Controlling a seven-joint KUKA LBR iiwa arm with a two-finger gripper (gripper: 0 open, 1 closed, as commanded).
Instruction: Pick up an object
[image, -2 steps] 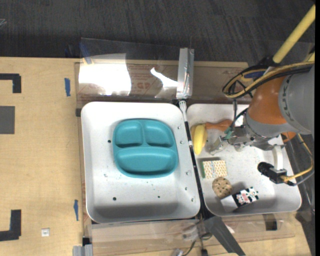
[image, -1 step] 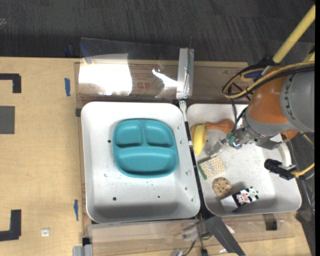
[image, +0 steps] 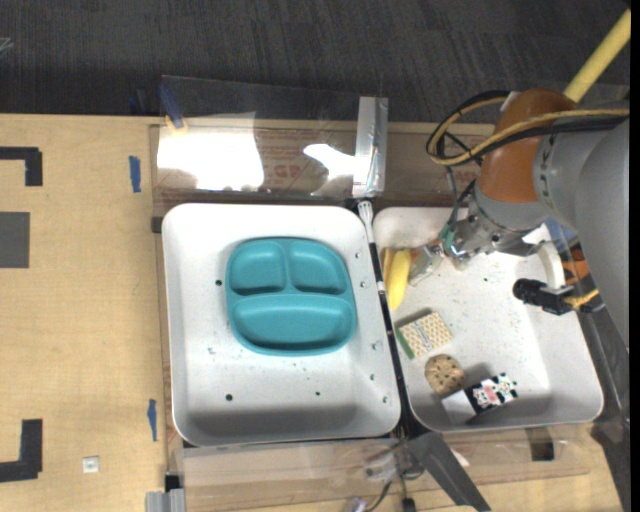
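One arm (image: 545, 170) slants down, gripper (image: 440, 250) seemingly beside the banana (image: 397, 277).

The grey arm's gripper (image: 437, 252) sits low in the right white bin (image: 560, 400), just beside a yellow banana (image: 397, 277).

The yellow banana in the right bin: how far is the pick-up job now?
Done: the hand has reached the right white bin, near the yellow banana. In hand: nothing visibly gripped. Left: grasp and lift; the banana and the round brown cookie lie on the bin floor.
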